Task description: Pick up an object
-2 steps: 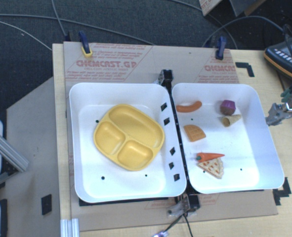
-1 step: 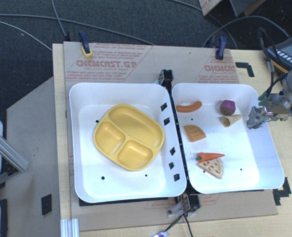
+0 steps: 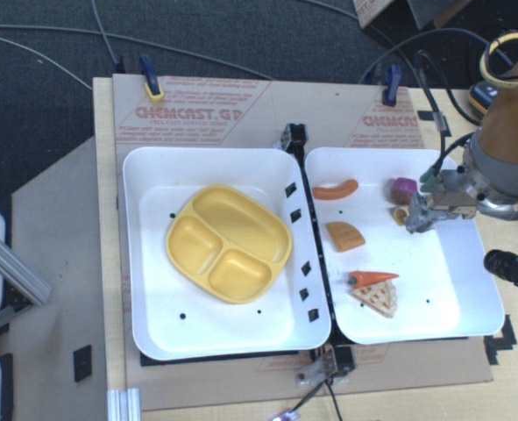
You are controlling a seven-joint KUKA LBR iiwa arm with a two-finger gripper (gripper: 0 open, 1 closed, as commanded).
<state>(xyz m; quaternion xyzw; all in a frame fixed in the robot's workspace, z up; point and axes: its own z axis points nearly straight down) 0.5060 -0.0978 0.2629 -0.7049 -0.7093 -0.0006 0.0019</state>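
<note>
- End effector (image 3: 419, 218) low in right bin (image 3: 469, 305), near its far right side; open or closed state impossible to tell.
- Purple piece (image 3: 404, 189) just beside it.
- Sausage (image 3: 335, 189), bread wedge (image 3: 345, 236), carrot (image 3: 372, 278), waffle (image 3: 377, 298) lying leftward.
- Yellow divided plate (image 3: 229, 243) in left bin (image 3: 153, 323).

gripper (image 3: 423, 215): dull grey metal look, matt
right bin (image 3: 451, 296), under the gripper: white plastic, smooth, slight sheen
left bin (image 3: 145, 235), well left of the gripper: same smooth white plastic
divided plate (image 3: 229, 244), far left of the gripper: yellow plastic, smooth, softly glossy
sausage (image 3: 335, 189), left of the gripper: orange-red, shiny plastic look
board (image 3: 197, 117) beneath the bins: brown printed cardboard, matt
clamps (image 3: 151, 79), behind the gripper: blue and yellow plastic
</note>
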